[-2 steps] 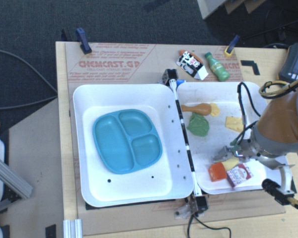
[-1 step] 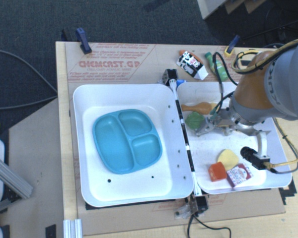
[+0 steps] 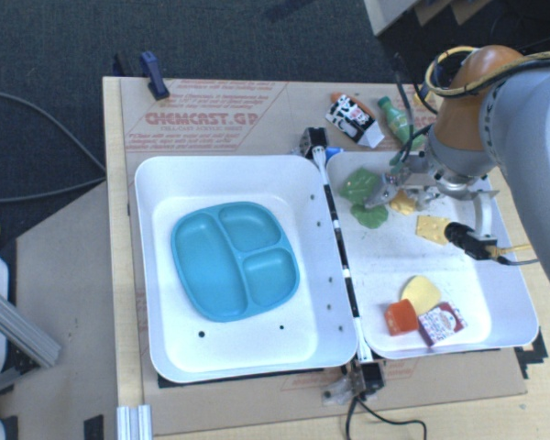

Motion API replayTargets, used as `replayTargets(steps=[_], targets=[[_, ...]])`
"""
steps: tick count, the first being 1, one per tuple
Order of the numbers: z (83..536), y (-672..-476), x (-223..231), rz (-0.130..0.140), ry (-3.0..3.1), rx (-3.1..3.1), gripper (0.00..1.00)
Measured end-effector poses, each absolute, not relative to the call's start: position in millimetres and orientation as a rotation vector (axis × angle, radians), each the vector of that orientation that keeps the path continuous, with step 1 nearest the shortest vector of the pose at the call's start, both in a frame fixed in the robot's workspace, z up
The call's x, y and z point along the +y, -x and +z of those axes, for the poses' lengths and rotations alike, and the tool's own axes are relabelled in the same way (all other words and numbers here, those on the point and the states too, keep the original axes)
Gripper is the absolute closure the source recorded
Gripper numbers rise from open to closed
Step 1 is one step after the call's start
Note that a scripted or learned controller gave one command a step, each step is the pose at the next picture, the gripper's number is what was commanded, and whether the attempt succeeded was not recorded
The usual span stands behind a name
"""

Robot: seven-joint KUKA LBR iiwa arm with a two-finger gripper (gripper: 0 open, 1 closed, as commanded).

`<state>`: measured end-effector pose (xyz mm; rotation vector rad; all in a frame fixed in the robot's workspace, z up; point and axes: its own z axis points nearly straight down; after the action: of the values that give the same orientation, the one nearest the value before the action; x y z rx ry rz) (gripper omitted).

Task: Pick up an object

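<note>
**Q:** Where are you right now?

**Me:** Reaching in from the right, low over the far end of the right bin [image 3: 509,314]. My gripper [image 3: 391,188] sits at the green toy [image 3: 365,198], a lumpy leafy thing lying close to the divider between the two bins.

**Q:** Is it in your grasp?

**Me:** I cannot tell. My wrist covers the tips from this angle, so whether they are spread or closed is hidden, and I see nothing clearly pinched between them.

**Q:** Which way does the toy lie from you?

**Me:** Just to the left of my tip, touching or nearly so. Its long axis seems to run from the far edge of the bin toward the near one, slightly slanted. I'd judge a grab would have to close across that narrow width, so what matters is whether I'm centred over it or off its right side; it looks like the latter.

**Q:** Anything else within reach?

**Me:** A yellow wedge [image 3: 434,228] just beside me on the near side, and farther down a red block [image 3: 401,318], a yellow round piece [image 3: 422,291] and a small packet [image 3: 443,324]. The blue plate [image 3: 235,259] sits in the left bin [image 3: 165,328], well apart.
</note>
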<state>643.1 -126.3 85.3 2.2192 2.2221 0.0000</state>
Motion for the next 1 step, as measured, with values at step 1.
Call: replayTargets(steps=[1], targets=[[83.0, -663.2, -144.7, -0.017, -2.229, 2.239, 0.0]])
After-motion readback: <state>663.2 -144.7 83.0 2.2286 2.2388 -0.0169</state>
